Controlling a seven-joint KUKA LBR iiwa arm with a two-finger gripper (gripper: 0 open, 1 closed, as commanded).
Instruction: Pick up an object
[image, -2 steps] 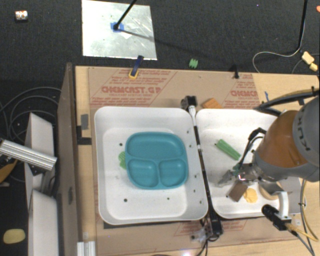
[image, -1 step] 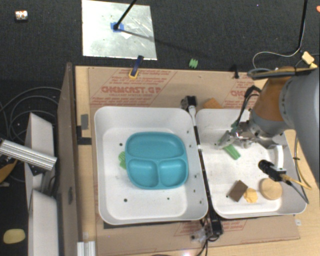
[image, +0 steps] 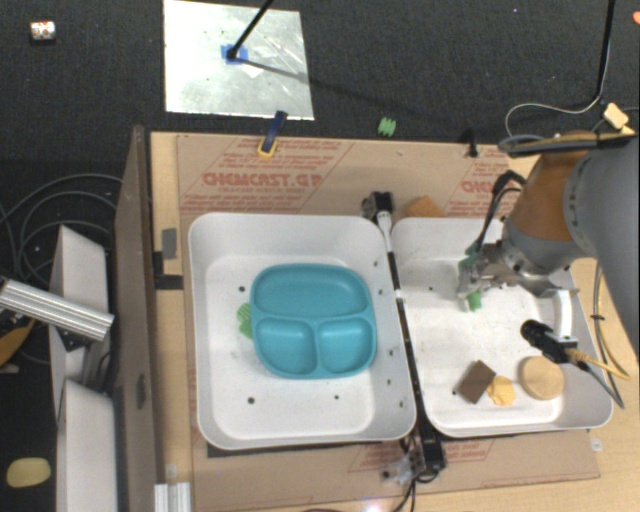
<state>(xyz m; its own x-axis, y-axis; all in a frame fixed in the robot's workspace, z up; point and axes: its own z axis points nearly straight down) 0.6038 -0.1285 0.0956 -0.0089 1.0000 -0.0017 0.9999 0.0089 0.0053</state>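
Hovering low in the right bin (image: 440, 425), the gripper (image: 472, 283) is nearing a small green object (image: 474, 298) at its tip, grasp state unclear, so next it needs a confirmed pinch before lifting.

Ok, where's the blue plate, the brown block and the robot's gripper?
blue plate (image: 312, 320): camera view, its middle divider.
brown block (image: 475, 381): camera view, its top face.
gripper (image: 472, 297): camera view, between the green fingertips.

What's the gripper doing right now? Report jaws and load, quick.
Gripper: low over the right bin, near its upper part. Whether the jaws are open or shut cannot be told, nor whether it holds anything.
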